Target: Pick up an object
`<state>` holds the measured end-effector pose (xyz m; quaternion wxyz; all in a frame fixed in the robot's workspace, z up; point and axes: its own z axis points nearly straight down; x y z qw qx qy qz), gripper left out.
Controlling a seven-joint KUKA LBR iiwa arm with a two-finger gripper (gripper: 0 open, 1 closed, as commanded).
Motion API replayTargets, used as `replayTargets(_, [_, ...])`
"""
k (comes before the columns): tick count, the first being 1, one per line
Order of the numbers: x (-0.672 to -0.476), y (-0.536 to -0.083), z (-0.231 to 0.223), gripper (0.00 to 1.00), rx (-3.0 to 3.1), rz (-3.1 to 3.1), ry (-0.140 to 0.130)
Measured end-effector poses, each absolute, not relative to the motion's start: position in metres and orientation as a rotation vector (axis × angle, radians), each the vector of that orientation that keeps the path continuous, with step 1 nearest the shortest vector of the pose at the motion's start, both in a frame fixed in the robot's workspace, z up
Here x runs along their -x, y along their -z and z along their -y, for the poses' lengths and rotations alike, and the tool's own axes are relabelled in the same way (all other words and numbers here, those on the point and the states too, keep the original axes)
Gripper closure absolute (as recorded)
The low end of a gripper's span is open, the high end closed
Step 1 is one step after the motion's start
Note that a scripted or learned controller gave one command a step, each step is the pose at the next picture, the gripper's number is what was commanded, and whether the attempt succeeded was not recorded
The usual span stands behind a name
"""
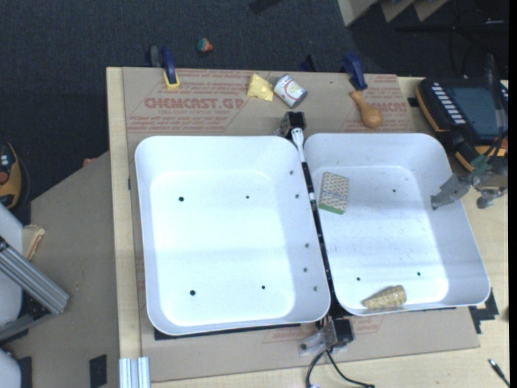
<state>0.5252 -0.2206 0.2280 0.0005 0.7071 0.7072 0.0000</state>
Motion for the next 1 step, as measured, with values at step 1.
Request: replayTargets(1, [-0.5259,-0.239,0.2209,1.0,-2.217,-2.219,-0.002])
